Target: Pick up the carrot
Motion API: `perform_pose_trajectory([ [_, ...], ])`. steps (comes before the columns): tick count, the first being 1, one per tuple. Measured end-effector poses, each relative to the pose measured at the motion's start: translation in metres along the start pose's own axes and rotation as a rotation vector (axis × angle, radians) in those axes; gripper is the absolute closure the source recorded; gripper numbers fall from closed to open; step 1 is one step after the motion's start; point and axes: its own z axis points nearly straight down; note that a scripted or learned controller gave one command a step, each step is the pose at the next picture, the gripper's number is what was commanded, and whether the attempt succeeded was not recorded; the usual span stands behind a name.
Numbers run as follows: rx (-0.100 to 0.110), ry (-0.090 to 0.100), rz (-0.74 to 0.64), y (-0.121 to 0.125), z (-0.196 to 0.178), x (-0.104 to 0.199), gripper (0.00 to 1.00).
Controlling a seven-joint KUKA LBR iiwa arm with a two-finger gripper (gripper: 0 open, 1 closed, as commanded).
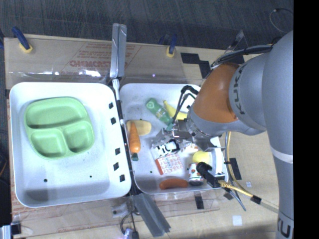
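The gripper [167, 142] hangs low over the middle of the right bin [140, 97], at the end of the arm [219, 103], whose orange band covers much of that bin's right half. Its metal parts are tangled in shadow and glare, so it cannot be told whether it is open or closed, and nothing can be seen held in it. It sits just above a red and white printed packet [168, 164] that lies flat on the bin floor. Whether it touches the packet is unclear.

The carrot [134, 139] lies to the camera's left of the gripper, near it but apart. It lies along the bin's left wall, one end pointing to the far side and the other to the near side. A pale yellow lump [144, 128], possibly a potato, rests against the carrot's far end on the side facing the gripper.

Beyond the gripper, toward the far wall, a green bottle [158, 111] lies tilted, with a yellow piece [172, 108] just beside it. A reddish sausage [173, 184] lies by the near wall. A yellow ball [201, 157] sits to the right, under the arm.

The left bin [65, 180] holds a green divided tray [59, 127], well apart from the gripper. Both bins stand on the bench [60, 54].
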Motion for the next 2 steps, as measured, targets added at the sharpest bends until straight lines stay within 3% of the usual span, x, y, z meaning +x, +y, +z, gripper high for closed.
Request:
perform_pose_trajectory([
  [1, -0.007, -0.002, -0.171, 0.033, 0.052, 0.016, 0.0],
  [2, -0.004, -0.001, -0.439, 0.098, 0.058, 0.023, 0.0],
])
